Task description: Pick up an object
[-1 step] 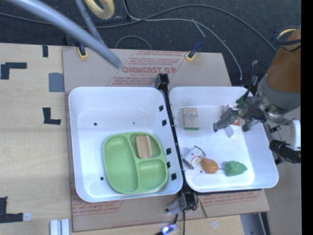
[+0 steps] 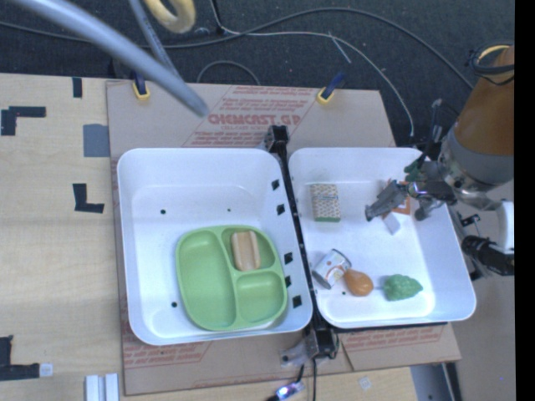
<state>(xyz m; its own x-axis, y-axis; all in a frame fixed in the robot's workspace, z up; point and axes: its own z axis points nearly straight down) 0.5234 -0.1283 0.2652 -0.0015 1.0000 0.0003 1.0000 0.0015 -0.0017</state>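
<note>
My gripper [image 2: 405, 209] hangs over the upper right part of the right bin [image 2: 443, 307], reaching in from the right. Its two dark fingers stand apart, so it is open. A small orange and white bit shows between them, and I cannot tell what it is. In the same bin lie a tan and green sponge [image 2: 324, 201] to the gripper's left, a small white and brown packet [image 2: 332, 267], an orange lump [image 2: 359, 283] and a green lump [image 2: 403, 287] near the front. The gripper is well apart from those.
The left bin [image 2: 142, 224] holds a green divided plate [image 2: 209, 286] with a tan block [image 2: 245, 250] in its upper right compartment. A black divider [image 2: 288, 215] joins the bins. Cables run behind the bench, and a grey pole [image 2: 109, 36] crosses the top left.
</note>
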